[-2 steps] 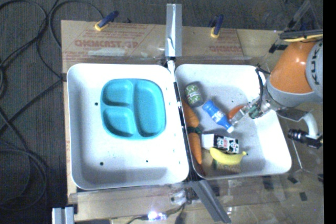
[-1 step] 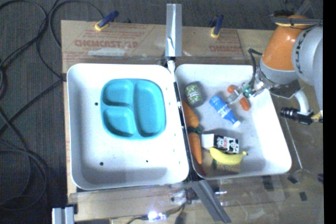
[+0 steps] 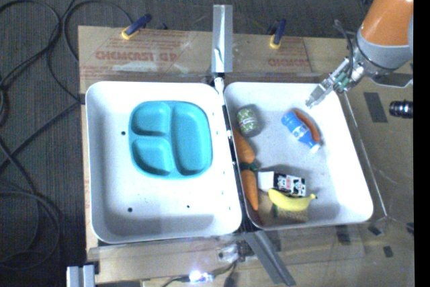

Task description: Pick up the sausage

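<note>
Right bin (image 3: 349, 165): sausage (image 3: 310, 124) lies free; pincer (image 3: 316, 100) poised just above, empty, opening indiscernible.

Two white bins sit side by side. The left bin (image 3: 101, 165) holds a blue divided tray (image 3: 171, 138). In the right bin (image 3: 353, 171), the sausage (image 3: 309, 124) lies against a blue bottle (image 3: 297, 129); two carrots (image 3: 247, 168), a banana (image 3: 291, 199) and a small carton (image 3: 289, 183) lie nearby. The gripper (image 3: 316, 99) hovers just above the sausage.

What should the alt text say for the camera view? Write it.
The gripper hovers over the right bin, just up-right of the sausage lying beside a blue bottle. The left bin holds a blue divided tray.
</note>
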